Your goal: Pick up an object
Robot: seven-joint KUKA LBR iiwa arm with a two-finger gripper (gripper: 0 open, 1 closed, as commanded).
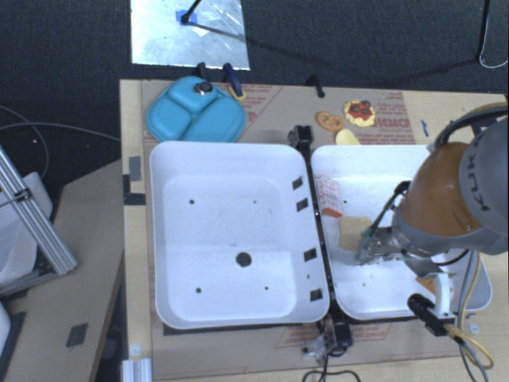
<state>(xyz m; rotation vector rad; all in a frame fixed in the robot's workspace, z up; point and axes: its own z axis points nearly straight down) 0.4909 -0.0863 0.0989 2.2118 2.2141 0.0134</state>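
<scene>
My gripper (368, 251) is low inside the right bin (374, 309), near its left side, under the grey wrist and orange band (437, 189). A pale tan block (351, 230) lies on the bin floor just left of and above the gripper, touching or nearly touching it. Further up by the bin's left wall lies a small red piece (331, 212). An orange object (427, 283) peeks out under the arm at the lower right; most of it is hidden.
The left bin (231, 165) has a dark spot (243, 259) on its floor. Behind the bins sit a blue divided tray (195, 114), a pretzel-like toy (328, 121), a red-topped round toy (359, 112) and a yellow piece (347, 138).
</scene>
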